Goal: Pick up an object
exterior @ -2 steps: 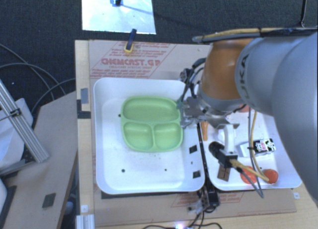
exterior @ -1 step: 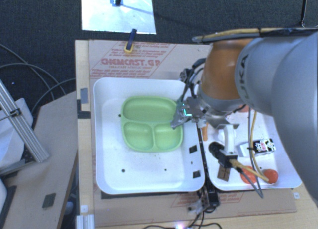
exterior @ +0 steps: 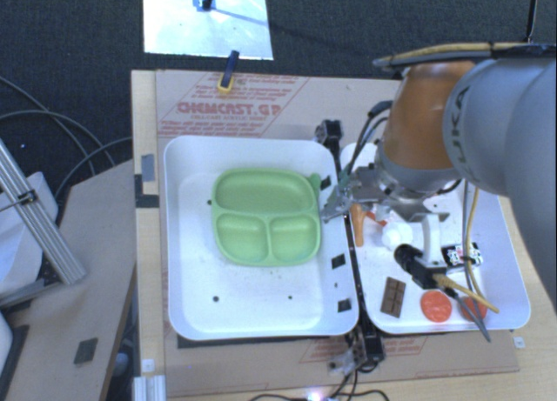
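Observation:
My gripper (exterior: pixel 341 201) hangs low over the divider between the two bins, at the right rim of the green divided plate (exterior: pixel 264 217) that lies in the left bin (exterior: pixel 187 304). An orange carrot-shaped piece (exterior: pixel 357 222) sits just below and right of the gripper, in the right bin (exterior: pixel 509 304). Whether anything is held is hidden by the wrist. A brown chocolate bar (exterior: pixel 393 297) and a red-orange disc (exterior: pixel 436 305) lie near the right bin's front edge. A white rounded piece (exterior: pixel 397 234) rests beside the carrot shape.
The grey arm and its orange band (exterior: pixel 422 125) cover the back half of the right bin. A small black, white and yellow item (exterior: pixel 458 256) lies at the right. A yellow-and-blue tool (exterior: pixel 228 73) lies on the cardboard behind the bins.

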Controlling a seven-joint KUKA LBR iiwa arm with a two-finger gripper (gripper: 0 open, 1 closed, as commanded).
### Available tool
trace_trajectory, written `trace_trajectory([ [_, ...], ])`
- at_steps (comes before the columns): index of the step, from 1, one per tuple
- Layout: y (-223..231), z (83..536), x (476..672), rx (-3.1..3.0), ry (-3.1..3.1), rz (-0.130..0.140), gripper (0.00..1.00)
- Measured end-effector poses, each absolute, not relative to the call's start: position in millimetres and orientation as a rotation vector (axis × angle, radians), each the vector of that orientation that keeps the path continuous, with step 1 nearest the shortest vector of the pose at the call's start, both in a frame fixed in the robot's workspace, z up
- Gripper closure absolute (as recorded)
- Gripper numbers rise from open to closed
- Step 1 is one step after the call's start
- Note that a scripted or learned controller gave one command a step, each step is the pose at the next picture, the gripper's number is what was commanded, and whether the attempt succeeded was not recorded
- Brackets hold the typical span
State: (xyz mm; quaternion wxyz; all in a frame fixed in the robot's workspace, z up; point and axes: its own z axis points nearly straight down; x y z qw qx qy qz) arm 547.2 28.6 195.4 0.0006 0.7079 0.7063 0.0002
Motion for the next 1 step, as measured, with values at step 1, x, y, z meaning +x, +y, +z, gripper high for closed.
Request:
trace_trajectory([
  [1, 25.9, 250.5, 526.4, 2.216, 2.223, 0.006, 0.00],
])
